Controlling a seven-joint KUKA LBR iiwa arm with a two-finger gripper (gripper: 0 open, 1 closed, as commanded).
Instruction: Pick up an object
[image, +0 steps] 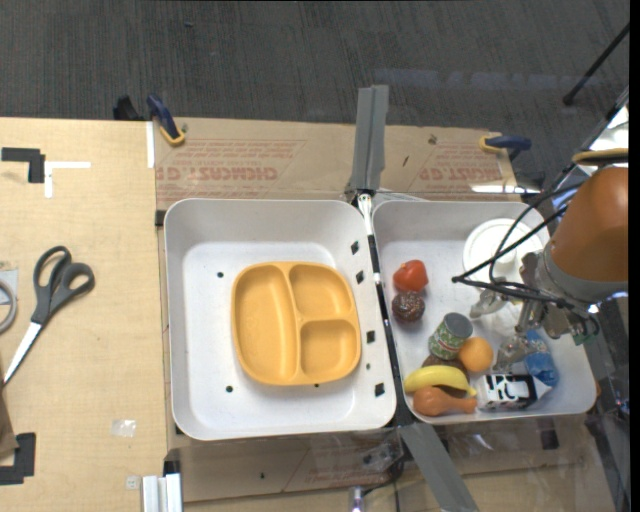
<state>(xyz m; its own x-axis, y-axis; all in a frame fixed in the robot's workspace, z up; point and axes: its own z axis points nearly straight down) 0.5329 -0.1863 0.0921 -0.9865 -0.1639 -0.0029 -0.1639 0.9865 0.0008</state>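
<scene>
The right bin (432, 232) holds a red tomato (410, 275), a dark brown ball (407, 307), a small can (452, 335), an orange (476, 355), a banana (437, 378), an orange-brown pear shape (440, 402), a black-and-white packet (505, 390) and a blue item (543, 368). My gripper (530, 335) hangs low at the bin's right side, just above the blue item and right of the orange. Cables and the wrist hide its tips.
A white dish (488, 245) lies at the back of the right bin, partly under the arm. The left bin (200, 300) carries a yellow divided plate (297, 322). Scissors (50, 290) lie on the bench at far left.
</scene>
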